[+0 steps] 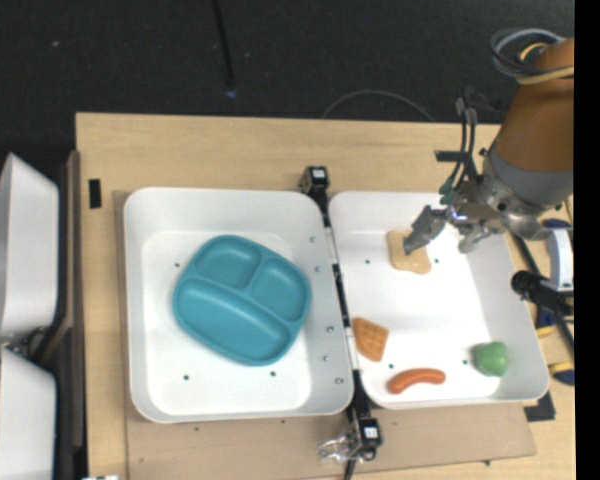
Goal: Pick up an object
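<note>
Wooden worktop (220, 153), two white bins: gripper (448, 230) poised beside a tan piece (411, 254).
Its fingers are spread, grasping nothing, placed as if to straddle that piece.

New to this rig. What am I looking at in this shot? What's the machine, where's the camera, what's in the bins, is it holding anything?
One camera, fixed above the bench, looks down at a slant. The grey arm with an orange band reaches in from the right; its pincer is the two-finger grasping part. Two shallow white bins sit side by side. The left bin holds a blue divided plate. The right bin holds a tan piece, an orange wedge, a red sausage shape and a green ball. The pincer hangs over the tan piece; nothing is visibly between its fingers.
</note>
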Available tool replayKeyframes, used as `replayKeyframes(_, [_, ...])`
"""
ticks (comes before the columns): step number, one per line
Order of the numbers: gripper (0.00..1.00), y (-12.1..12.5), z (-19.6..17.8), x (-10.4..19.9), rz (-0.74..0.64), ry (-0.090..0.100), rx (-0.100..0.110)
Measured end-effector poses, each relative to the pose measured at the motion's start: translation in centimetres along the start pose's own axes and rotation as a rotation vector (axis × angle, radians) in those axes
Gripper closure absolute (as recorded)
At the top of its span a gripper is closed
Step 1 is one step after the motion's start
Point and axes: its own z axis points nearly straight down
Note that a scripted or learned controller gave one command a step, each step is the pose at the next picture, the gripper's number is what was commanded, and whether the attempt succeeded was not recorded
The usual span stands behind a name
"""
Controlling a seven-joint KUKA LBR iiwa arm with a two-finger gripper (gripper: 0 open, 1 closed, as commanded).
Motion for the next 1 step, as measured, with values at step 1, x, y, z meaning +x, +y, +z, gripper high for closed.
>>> replayKeyframes(1, [0.0, 0.05, 4.65, 0.64, 0.004, -0.002, 0.005])
